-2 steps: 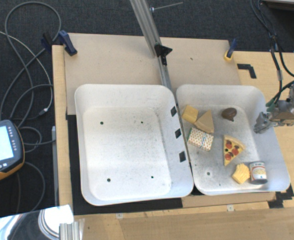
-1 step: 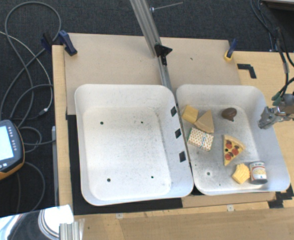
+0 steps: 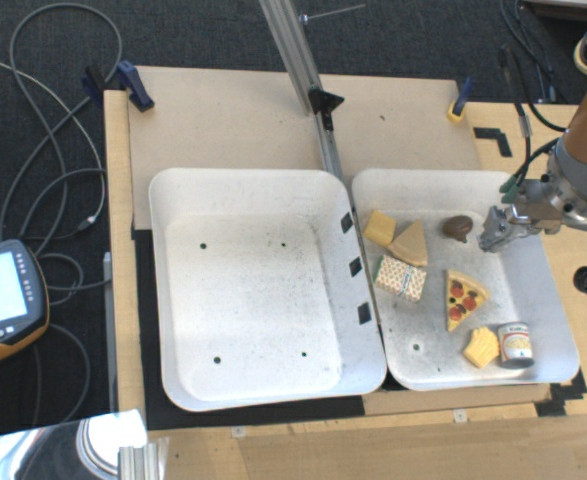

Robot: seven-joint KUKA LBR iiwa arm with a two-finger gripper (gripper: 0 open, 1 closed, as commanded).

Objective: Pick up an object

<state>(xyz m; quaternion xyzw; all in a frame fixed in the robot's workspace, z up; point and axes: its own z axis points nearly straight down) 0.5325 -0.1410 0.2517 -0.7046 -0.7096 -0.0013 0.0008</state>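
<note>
The bench [image 3: 223, 118] is a pale wooden surface with a tan board laid over its far part, held by a blue clamp [image 3: 133, 85] at the far left corner and another blue clamp [image 3: 462, 96] at the far right. Two shallow white bins sit side by side on a black mat [image 3: 145, 298]: the left bin [image 3: 253, 193] and the right bin [image 3: 558, 338], their inner rims touching.

Claw [image 3: 495, 232] low at right — wrist angled leftward

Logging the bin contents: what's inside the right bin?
The right bin holds two cheese wedges, a checkered block, a brown lump, a pizza slice, a yellow piece and a small can. The gripper covers a patch of floor.
</note>
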